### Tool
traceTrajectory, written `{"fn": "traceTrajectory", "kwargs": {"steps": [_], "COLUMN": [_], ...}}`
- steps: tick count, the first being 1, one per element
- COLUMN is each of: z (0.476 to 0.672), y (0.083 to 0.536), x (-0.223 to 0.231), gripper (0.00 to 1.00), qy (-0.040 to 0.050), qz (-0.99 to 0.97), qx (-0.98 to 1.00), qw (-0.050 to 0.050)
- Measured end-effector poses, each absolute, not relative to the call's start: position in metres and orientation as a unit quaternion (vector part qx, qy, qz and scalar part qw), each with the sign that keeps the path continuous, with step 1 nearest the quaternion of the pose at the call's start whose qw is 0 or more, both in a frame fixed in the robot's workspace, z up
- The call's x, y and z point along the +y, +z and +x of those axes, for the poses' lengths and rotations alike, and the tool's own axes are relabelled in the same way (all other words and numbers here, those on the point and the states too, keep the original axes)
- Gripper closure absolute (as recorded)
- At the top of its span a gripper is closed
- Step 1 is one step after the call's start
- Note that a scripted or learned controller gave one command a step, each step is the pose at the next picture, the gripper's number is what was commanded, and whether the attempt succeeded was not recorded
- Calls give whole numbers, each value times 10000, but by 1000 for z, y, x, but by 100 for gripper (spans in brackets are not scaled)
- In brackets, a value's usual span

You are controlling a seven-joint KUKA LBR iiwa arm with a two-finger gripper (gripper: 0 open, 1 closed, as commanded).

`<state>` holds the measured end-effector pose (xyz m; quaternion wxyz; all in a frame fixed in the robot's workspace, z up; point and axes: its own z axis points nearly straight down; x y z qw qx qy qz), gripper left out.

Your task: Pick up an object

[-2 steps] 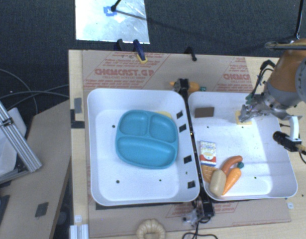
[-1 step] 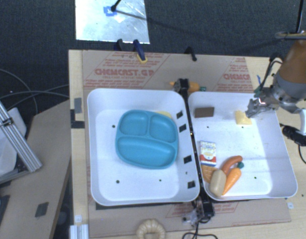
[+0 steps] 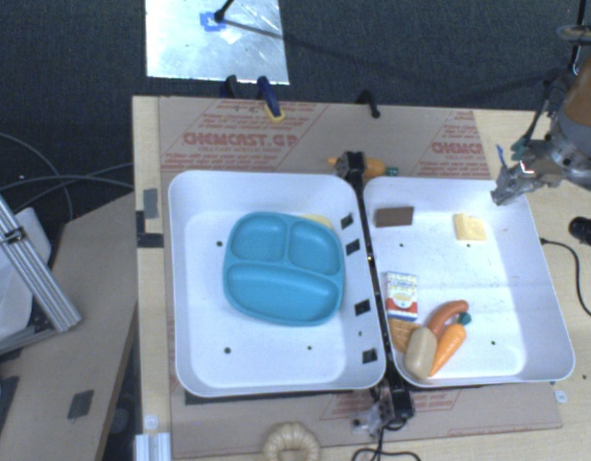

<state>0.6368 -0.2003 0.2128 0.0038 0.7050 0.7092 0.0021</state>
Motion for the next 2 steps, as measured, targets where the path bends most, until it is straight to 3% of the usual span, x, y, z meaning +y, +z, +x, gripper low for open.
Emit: {"fn": "traceTrajectory", "kwargs": {"steps": [1, 2], "z": [638, 625], "y": [226, 233], "x": [-200, -154], "gripper": [100, 100], "qy": [13, 6], "qz": [7050, 7045], "qx": [7092, 7097], "qw": [23, 5]}}
